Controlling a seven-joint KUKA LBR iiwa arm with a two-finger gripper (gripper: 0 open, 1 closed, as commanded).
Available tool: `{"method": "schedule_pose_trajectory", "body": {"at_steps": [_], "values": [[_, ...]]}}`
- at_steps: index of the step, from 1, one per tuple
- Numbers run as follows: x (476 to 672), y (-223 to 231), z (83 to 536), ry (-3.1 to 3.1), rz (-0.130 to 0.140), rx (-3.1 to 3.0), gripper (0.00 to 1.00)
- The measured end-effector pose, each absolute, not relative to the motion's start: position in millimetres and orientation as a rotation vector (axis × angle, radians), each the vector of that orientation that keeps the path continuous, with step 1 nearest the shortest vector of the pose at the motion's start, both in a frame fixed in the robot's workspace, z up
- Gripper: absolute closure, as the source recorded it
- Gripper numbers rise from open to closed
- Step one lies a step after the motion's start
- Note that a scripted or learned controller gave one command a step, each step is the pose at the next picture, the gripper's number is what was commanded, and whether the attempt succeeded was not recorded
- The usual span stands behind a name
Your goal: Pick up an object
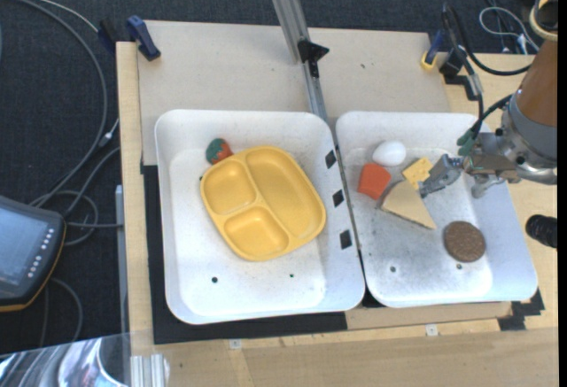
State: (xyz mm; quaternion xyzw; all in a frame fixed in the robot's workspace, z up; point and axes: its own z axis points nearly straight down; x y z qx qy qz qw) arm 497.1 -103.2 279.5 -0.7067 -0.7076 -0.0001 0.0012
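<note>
Camera view: the gripper (461, 174) is seen low over the right bin (496, 283), fingers spread, nothing pinched between them. One fingertip lies just beside the yellow block (416, 170) and the tan wedge (408, 205). An orange-red cube (374, 181) and white egg (389, 152) are noted left of these; a brown disc (463, 241) nearer the front. In the left bin (266, 297), a yellow divided tray (261, 201) is seen beside a small red-green item (218, 150).

Arm (540, 102) cut off by right edge; yellow tray (261, 201) hides part of strawberry (218, 150).
</note>
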Motion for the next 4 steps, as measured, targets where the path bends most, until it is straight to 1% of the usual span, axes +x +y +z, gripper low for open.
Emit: {"method": "schedule_pose_trajectory", "body": {"at_steps": [1,2,3,4], "values": [[497.2,-103,279,-2.221,-0.001,-2.220,0.00],[493.5,-113,230,-2.215,0.006,-2.218,0.00],[493.7,-102,173,-2.216,0.006,-2.215,0.00],[487.6,-110,120,-2.214,0.007,-2.217,0.00]]}}
